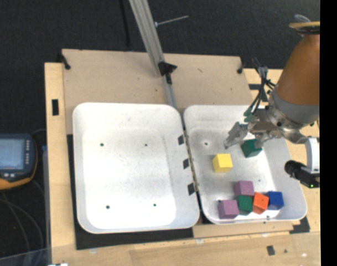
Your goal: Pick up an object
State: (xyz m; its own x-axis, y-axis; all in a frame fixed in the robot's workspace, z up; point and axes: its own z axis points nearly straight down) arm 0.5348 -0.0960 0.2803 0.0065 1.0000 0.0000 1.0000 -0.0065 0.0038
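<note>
Our end effector (247, 139) hovers with fingers spread; a green block (249, 148) sits just beneath, not visibly gripped. We should descend squarely, straddling it, before closing.

no text, label, brand, number or sign can be read anywhere. the handheld device (12, 158) at the left edge has a lit bluish screen, but whatever it displays is too small and blurred to make out. the coloured blocks (250, 198) in the right bin (207, 126) have plain faces with no markings, and the left bin (129, 115) and the table (113, 76) carry no legible print.
</note>
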